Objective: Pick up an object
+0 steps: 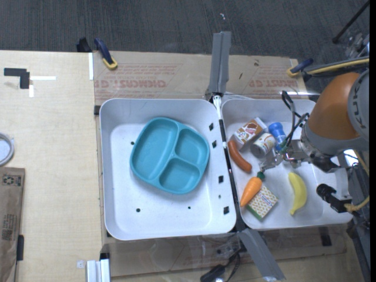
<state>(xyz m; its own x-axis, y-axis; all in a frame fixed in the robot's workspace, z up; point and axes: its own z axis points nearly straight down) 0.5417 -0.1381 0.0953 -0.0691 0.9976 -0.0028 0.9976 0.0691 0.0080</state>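
Beside dark carpet, the bench (47, 157) bears bins; tool (281, 156) grip state unclear.

The robot arm (343, 113) is big and round, with a bright orange band on top and grey under it, thin black cables looping beside it, and a small shiny metal hand (281, 153)

bright even overhead light, soft shadows, slight glare on white bins (111, 175).
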